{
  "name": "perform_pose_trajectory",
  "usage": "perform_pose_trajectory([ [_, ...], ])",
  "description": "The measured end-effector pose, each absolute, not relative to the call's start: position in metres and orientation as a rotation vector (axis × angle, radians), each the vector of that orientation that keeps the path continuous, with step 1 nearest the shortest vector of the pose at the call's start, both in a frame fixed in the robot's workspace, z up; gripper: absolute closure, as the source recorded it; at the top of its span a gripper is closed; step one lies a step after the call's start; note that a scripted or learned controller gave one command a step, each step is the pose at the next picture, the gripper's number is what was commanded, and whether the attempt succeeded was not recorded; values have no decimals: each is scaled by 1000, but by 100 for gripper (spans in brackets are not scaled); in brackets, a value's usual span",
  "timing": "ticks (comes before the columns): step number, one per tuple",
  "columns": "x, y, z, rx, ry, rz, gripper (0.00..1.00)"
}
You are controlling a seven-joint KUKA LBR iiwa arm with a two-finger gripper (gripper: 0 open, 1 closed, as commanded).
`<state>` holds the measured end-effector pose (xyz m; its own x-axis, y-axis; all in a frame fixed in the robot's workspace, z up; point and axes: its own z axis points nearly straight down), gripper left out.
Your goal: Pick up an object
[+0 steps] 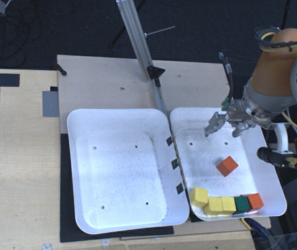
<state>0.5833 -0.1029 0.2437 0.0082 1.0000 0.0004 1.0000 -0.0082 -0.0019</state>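
while the arm (275, 72) reaches in from the right edge of the frame, its gripper (226, 125) hangs over the upper part of the right bin (200, 119), its two fingers spread apart with nothing between them. one finger (214, 124) points down-left, the other (240, 129) sits just to its right.

an orange cube (227, 166) lies alone near the middle of the right bin, below the gripper and apart from it. along the bin's lower edge runs a row of blocks touching one another — a yellow block (199, 196) at the left, slightly raised above the line, then two more yellow blocks (221, 205), a green block (241, 204) and an orange-red block (255, 201) at the right end.

the left bin (80, 124) fills the centre of the frame. a slanted metal rail (138, 40) rises from between the bins toward the upper middle.
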Motion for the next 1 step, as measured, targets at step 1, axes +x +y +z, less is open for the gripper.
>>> perform_pose_trajectory([
  [1, 589, -168, 236, -2228, -2216, 5, 0],
])
